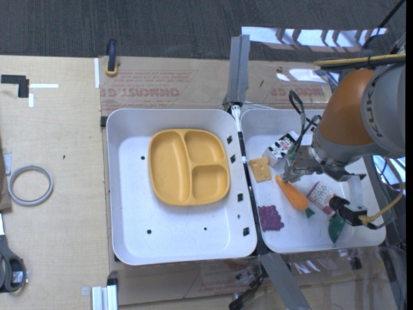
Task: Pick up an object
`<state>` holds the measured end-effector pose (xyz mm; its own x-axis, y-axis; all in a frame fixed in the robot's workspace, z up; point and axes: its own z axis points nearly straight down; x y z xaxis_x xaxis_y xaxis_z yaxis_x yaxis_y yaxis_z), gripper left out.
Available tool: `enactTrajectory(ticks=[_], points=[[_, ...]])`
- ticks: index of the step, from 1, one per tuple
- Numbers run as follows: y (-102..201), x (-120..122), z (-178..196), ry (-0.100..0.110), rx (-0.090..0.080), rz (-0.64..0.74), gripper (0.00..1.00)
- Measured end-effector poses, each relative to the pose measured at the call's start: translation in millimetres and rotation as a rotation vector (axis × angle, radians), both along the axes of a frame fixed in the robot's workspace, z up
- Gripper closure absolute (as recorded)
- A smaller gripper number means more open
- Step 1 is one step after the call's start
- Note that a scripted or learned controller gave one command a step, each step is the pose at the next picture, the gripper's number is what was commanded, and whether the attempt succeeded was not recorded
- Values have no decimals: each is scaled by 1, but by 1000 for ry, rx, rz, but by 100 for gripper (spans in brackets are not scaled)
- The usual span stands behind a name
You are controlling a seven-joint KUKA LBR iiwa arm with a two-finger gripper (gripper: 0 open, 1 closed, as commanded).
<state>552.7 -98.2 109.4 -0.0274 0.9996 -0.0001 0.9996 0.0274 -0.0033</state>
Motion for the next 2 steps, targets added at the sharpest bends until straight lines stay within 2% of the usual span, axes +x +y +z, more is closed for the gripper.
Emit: enactTrajectory(ticks=[1, 2], points=[[0, 0, 0, 0, 0, 0, 0], [1, -8, -18, -1, 0, 0, 0]])
